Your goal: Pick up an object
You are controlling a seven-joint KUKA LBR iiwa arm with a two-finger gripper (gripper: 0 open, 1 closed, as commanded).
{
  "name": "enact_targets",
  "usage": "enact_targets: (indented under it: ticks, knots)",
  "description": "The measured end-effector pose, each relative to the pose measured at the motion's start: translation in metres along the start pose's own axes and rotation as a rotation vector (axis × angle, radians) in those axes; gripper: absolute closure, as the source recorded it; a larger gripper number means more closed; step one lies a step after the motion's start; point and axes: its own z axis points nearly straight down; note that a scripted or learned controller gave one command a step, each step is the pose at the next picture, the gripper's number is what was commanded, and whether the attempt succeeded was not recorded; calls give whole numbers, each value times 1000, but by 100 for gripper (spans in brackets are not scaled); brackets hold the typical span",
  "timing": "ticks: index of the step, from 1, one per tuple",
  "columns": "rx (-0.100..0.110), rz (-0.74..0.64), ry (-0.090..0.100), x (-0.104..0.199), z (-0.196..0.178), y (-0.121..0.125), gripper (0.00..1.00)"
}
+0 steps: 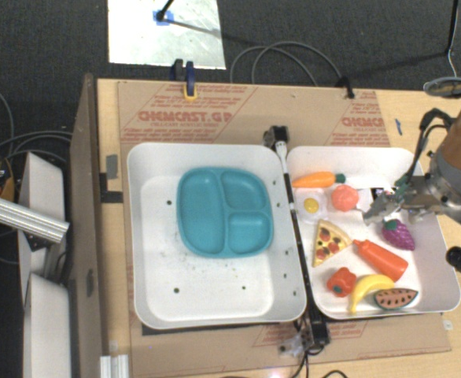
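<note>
Nearest the lens, the left bin (156,290) holds a teal divided plate (224,211). Rightward, the right bin (443,294) carries pizza slice (330,241), banana (368,288) and purple grapes (398,233). Just above the grapes hovers the gripper (389,205), its state impossible to tell. Approach seems underway; next, descend squarely onto the grapes.

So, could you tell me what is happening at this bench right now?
The grey arm's end effector reaches in from the right and sits low over the right white bin, just above a purple toy grape bunch and beside a pink round toy. Nothing visibly sits between its fingers. The bin also holds toy carrots, a pizza slice, a banana, a watermelon slice and a red pepper. The left white bin holds a teal divided plastic plate.
</note>
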Motion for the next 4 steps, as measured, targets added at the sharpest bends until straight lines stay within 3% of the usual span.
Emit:
enact_targets:
  ticks: [1,2,3,4]
  knots:
    - [1,5,-1,-19,154,-1,0]
    - [-3,2,-1,-19,137,1,100]
    - [-2,2,0,-19,137,1,0]
    - [-9,-5,-2,-20,134,89,0]
